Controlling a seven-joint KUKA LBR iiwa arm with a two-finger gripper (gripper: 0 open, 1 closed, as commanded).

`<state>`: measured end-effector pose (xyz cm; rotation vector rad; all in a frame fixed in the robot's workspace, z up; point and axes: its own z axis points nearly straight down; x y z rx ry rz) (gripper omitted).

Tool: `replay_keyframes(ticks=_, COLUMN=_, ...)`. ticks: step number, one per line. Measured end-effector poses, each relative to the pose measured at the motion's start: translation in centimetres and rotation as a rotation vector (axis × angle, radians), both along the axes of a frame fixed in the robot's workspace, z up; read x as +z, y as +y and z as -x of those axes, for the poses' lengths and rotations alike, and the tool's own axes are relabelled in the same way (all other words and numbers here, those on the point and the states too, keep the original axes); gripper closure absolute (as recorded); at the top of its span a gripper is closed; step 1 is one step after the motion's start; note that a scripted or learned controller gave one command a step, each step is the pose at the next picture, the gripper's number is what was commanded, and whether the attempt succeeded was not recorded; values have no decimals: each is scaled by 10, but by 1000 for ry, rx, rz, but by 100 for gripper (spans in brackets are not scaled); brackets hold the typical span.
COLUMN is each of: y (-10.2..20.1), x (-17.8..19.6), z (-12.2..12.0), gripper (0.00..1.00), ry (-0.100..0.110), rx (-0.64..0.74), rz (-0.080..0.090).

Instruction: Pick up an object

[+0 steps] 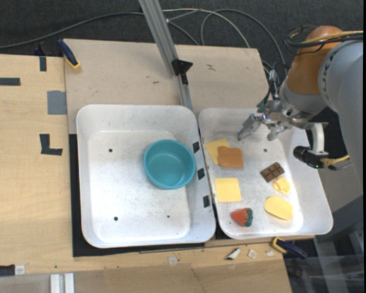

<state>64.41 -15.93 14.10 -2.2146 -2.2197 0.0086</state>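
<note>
Sitting side by side on bench (24, 163): two white bins. Hovering over right bin's (311, 218) far end, gripper (258, 127) spreading fingers, gripping nothing. Brown toast (230, 157) lying flat, long axis left-right.

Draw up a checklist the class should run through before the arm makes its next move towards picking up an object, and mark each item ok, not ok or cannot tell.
1. Pickable objects in the right bin: ok; toast slice, chocolate piece, cheese square, strawberry and yellow pieces lie there.
2. Pincer over the right bin: ok, near its far edge.
3. Pincer holds nothing: ok, nothing between its fingers.
4. Fingers spread for a grasp: ok, they look apart.
5. Pincer directly above a target: not ok; the toast slice lies nearer the camera.
6. Blue bowl out of the way: ok, in the left bin.
</note>
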Motion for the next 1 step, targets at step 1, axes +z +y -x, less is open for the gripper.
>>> replay_keyframes(ticks=1, y=1, x=-55, z=2, gripper=0, ry=-1, rx=0, rz=1)
